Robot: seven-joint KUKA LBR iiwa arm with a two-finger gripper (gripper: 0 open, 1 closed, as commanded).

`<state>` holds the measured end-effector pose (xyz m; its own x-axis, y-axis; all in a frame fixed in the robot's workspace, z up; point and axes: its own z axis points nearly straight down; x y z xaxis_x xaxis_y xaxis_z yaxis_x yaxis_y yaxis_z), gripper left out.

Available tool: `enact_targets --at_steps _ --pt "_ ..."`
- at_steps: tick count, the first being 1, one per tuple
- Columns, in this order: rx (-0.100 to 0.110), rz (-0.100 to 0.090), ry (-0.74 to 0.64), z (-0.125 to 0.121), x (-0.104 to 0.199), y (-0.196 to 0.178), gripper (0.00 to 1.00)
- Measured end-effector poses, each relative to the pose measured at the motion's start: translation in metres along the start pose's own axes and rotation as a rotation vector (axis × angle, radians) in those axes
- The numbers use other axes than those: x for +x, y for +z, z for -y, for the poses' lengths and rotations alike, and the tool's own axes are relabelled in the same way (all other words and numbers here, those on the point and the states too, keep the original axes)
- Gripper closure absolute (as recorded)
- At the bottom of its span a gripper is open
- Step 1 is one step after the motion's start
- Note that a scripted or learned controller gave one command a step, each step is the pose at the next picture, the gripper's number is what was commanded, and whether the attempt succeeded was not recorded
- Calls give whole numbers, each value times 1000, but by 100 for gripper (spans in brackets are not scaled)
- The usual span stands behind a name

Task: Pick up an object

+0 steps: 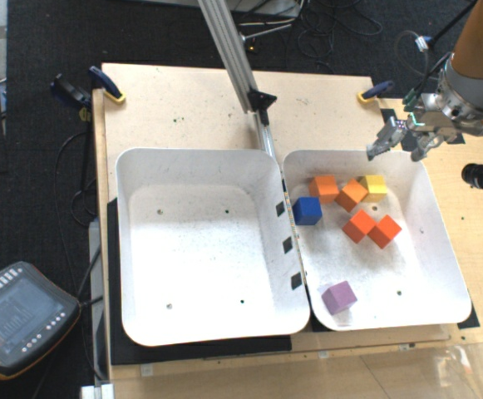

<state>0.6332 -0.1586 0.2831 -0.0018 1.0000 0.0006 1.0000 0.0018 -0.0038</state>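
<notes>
I see the gripper (402, 143) spread open with nothing in it, above the right bin's (441, 248) far rim. Below it sit a yellow block (375, 185) and orange blocks (352, 194)

Purple block (338, 297) stands apart; orange blocks (359, 209) crowd together.

The grey metal robot arm (474, 81) is showing a broad orange band at its one o'clock end, with a pale grey collar beneath. Thin dark cables, one carrying a small blue tag, are running along its ten o'clock side. The silvery two-finger gripper (401, 145) is sitting at the arm's eight o'clock end, looking boxy and metallic.
</notes>
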Motion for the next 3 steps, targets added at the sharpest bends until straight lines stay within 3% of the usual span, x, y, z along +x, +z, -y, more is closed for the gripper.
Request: enact_targets --at_steps 1,3 --pt "-4 1 -1 -1 0 -2 0" --pt "3 0 1 -5 0 111 0"
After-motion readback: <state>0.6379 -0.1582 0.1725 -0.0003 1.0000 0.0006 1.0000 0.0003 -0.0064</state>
